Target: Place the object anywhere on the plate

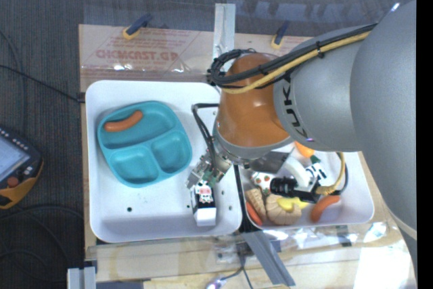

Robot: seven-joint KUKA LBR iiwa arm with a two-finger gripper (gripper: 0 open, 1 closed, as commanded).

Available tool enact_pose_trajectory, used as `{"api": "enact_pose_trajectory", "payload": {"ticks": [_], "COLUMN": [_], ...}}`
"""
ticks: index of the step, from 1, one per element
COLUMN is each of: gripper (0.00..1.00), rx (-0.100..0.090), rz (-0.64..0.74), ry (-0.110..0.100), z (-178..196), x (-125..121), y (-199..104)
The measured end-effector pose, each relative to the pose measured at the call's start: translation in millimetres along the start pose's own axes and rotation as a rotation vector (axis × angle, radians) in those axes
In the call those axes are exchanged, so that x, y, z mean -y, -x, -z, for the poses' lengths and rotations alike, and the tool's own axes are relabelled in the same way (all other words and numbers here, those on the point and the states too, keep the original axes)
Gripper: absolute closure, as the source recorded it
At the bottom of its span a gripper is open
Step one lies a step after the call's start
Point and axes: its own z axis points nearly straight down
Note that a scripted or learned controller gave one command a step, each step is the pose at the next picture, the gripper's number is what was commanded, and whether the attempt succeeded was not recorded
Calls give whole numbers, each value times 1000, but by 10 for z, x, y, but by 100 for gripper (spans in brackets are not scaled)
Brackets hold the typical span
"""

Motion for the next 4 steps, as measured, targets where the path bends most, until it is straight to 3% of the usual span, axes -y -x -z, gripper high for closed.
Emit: {"api": "enact_pose_trajectory", "payload": {"ticks": [1, 2, 3, 4], "gripper": [100, 100, 100, 100], "rx": [5, 5, 5, 4], "rz": [-131, 259, 530, 569], "ry": [2, 3, 2, 1], "z": [594, 651, 916, 442], "x": [-747, -1135, -443, 574], "y": [401, 170, 162, 450]}}
